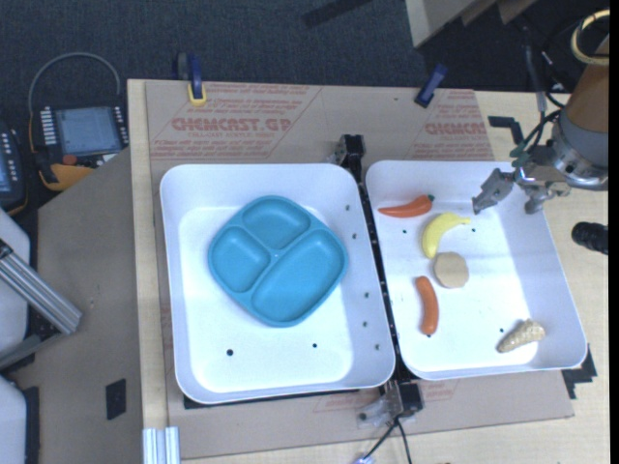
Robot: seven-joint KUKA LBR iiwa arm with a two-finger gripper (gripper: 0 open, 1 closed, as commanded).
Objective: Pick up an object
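The right bin (pixel 542 356) holds several small food items: a thin orange-red chili (pixel 405 207) at the back left, a yellow banana (pixel 440 232), a round tan piece (pixel 451 271), an orange sausage-like piece (pixel 427 304) and a tan bread-like piece (pixel 520 335) near the front right. My gripper (pixel 511 193) hangs over the bin's back right part, to the right of the banana and apart from it. Its fingers (pixel 486 193) are spread, with nothing between them.
The left bin (pixel 193 356) holds a blue divided plate (pixel 278 259). Clamps (pixel 196 80) sit at the cardboard's back edge. A pendant with a screen (pixel 85 130) lies off the bench at the left. Bare bin floor (pixel 484 303) lies between the items.
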